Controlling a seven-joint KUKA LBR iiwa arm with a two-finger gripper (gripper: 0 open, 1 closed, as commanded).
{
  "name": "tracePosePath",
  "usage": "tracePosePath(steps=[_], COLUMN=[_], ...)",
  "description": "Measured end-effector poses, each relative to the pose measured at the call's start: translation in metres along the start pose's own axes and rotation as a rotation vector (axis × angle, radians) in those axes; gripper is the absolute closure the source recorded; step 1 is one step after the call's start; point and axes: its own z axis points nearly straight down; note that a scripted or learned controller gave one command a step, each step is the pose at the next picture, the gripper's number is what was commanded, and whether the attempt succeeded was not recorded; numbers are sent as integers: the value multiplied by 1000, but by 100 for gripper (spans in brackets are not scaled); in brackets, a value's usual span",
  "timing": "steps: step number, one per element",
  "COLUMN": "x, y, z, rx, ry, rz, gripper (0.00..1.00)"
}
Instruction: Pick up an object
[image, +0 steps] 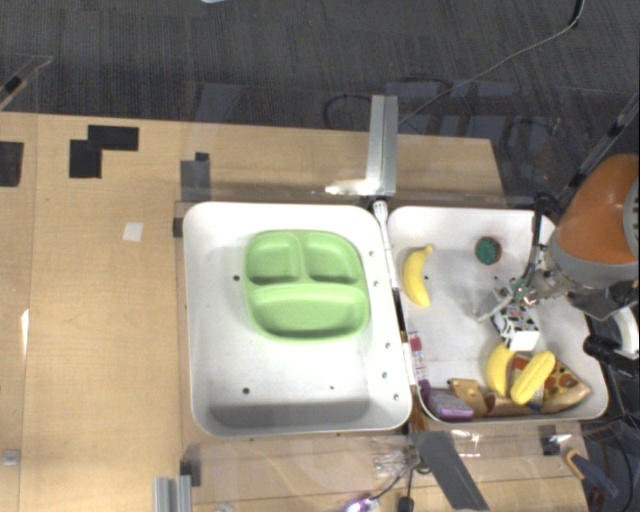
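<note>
Arm (600, 235): we recorded one grey limb entering from the right edge, its orange band uppermost and broad in our view, a grey collar just beneath it. Wrist: we noted it angled down and leftward from that collar. Gripper (512, 305): we found it at the wrist's lower left end, low and pointed downward, a cluster of small metal and wired parts. Fingers: we could not make out their spacing at this slant.

My arm (600, 225) is cut off by the right edge; my pincer (517, 300) is too small to read, and it hides the bin floor beneath it.
</note>
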Motion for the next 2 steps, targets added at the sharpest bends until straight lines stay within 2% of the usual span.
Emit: tracePosePath(steps=[1,2], x=[-25,-25], y=[15,18], z=[0,-13], rx=[6,-3], ry=[8,2], rz=[-315,-314], gripper=[0,100])
